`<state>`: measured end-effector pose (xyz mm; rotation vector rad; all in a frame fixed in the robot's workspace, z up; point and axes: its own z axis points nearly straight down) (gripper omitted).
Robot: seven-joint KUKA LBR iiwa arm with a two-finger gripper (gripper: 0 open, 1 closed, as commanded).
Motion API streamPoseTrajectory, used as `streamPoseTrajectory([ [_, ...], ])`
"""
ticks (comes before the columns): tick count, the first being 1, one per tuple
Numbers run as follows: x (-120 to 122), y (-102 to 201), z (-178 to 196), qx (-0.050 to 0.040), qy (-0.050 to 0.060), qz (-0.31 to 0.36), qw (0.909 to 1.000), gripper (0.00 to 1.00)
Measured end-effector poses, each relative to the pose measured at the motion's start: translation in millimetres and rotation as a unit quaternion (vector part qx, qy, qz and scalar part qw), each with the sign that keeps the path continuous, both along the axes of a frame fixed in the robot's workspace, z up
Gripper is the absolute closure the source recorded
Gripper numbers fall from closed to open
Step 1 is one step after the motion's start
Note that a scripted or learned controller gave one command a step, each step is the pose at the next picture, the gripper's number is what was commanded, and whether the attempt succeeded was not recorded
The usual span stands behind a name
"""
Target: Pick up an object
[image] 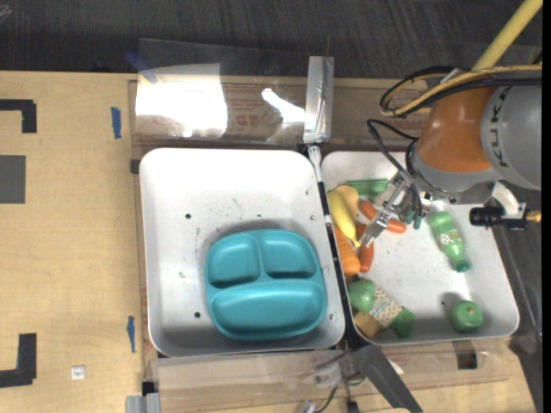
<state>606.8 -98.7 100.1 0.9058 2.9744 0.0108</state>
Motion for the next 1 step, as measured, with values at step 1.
streamPoseTrajectory([
  [1,11.1,1.6,-2.3,0.0025,0.005,-0.042,0.9991,0.0],
])
